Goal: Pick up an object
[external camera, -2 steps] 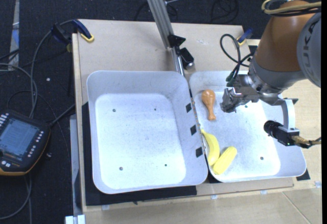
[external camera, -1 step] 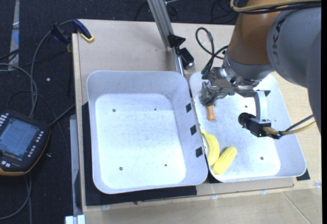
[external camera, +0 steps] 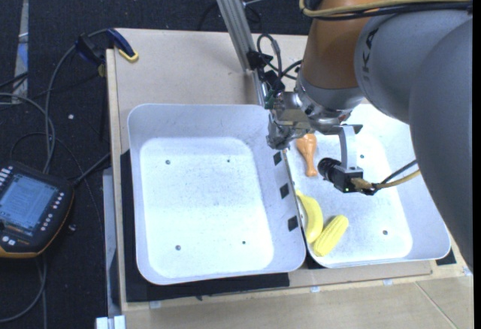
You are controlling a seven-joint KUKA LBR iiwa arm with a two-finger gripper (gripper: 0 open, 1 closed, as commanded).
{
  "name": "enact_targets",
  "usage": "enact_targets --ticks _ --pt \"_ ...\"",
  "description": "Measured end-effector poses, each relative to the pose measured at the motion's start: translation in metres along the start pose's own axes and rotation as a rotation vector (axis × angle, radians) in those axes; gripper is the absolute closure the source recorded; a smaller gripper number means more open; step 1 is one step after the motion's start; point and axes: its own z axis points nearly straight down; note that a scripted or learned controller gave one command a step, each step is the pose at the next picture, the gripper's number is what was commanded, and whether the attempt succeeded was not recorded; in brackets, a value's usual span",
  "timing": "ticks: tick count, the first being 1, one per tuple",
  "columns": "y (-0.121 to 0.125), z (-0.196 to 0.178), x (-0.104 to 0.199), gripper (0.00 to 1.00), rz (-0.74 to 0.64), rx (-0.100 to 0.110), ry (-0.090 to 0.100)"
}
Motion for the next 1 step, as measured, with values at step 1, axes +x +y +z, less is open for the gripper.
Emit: enact_targets --ticks 1 --pt "0.0306 0.0045 0.0394 1.00 0.001 0.000 -0.001"
